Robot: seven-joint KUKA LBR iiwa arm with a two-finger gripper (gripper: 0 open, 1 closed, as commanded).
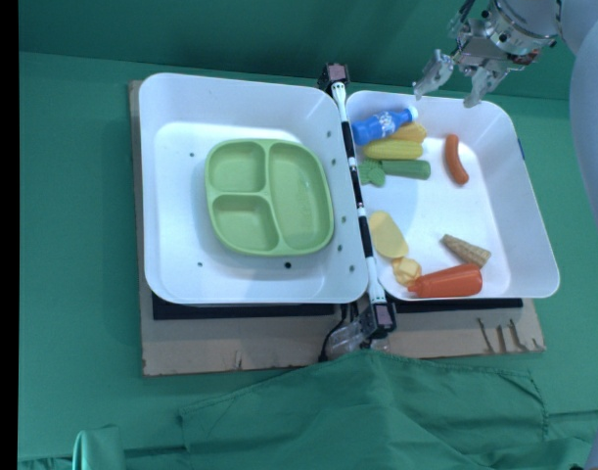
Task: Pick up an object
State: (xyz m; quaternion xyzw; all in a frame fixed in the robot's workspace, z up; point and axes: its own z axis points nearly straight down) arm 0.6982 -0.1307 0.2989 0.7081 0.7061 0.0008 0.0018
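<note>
Eyeing sausage as likeliest pick: orange-red, lying in right bin, upper part, clear of other food. Long axis runs roughly up-down in view, slightly tilted. My gripper hangs above bin's far rim, spread wide, nothing between fingers. Sausage sits nearly straight below-toward-camera from me. Blue bottle and corn further left, crowded together; my judgement: harder grab.

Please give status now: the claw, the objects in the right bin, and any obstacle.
Claw open, holding nothing, above right bin's far edge. Sausage and blue bottle nearest, untouched. Nothing in the way.
</note>
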